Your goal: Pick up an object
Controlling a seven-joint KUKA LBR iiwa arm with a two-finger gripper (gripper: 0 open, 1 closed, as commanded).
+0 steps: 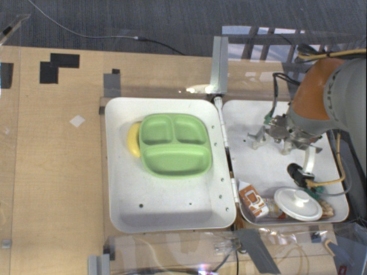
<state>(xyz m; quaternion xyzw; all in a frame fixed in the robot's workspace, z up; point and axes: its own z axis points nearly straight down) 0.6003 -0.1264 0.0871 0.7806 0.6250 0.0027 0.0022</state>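
Observation:
My gripper [279, 137] hangs over the middle of the right bin [246, 116], under the grey wrist with its orange band. Nothing is visibly held by it. Below it, along the bin's near edge, lie an orange-brown packet [253, 202] and a white round lid-like dish [297, 204]. A small dark and green item [324, 206] peeks out just right of the dish. In the left bin [166, 208] a green divided plate [174, 144] lies flat, and a yellow banana-like piece [133, 140] sticks out from under its left rim.
A metal divider [226, 153] runs between the two bins. The arm's bulk covers the right bin's far right side. Black tape patches [57, 66] mark the wooden bench to the left.

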